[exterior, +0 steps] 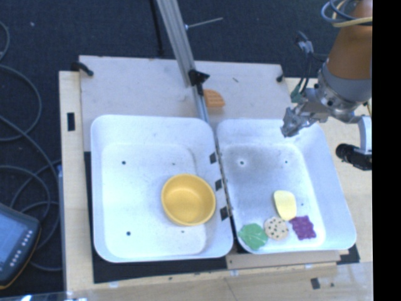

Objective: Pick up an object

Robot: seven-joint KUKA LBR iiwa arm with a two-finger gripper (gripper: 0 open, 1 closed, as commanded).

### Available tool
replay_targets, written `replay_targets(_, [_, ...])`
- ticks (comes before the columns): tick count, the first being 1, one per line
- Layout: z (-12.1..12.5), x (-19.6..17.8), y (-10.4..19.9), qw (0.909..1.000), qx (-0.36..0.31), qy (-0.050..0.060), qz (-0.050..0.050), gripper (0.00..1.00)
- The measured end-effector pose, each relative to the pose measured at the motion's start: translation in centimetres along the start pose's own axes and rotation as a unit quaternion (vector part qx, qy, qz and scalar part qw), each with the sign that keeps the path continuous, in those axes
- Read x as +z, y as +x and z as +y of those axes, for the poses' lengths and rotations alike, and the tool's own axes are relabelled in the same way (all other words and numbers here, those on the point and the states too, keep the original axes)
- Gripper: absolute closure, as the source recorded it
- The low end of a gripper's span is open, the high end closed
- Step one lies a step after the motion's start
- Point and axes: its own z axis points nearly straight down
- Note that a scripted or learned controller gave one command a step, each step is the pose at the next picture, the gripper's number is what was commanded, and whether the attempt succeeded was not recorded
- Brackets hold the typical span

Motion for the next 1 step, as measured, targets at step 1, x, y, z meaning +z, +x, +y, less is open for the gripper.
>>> replay_targets(1, [-1.69,1.73,5.03,1.0,-0.001,0.004,0.0,1.0])
